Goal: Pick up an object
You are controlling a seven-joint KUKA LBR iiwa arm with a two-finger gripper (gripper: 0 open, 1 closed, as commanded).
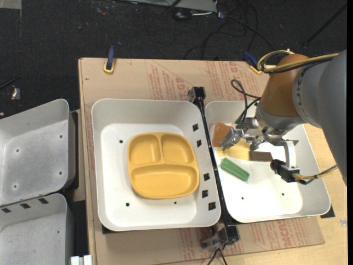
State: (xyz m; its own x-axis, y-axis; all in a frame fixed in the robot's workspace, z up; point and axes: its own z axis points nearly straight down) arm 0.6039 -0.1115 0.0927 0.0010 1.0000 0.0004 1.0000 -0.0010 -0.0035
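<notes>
In the right bin [270, 195], several small objects lie near the left wall: a green block [235, 169], a brown-orange piece [220, 131], a pale yellow piece [239, 152] and a dark brown block [260, 156]. My gripper [245, 138] hangs low over the upper middle of this bin, right above the yellow and brown pieces and up and to the right of the green block. The arm's wrist and its orange band [282, 87] hide the bin's upper right part. I see no object lifted clear of the bin floor.
The left bin [110, 148] holds a yellow divided plate [163, 165]. A black divider with clips [207, 148] runs between the bins. A cable and small black connector [284, 171] trail from the wrist over the right bin. Grey metal trays [33, 148] stand at the far left.
</notes>
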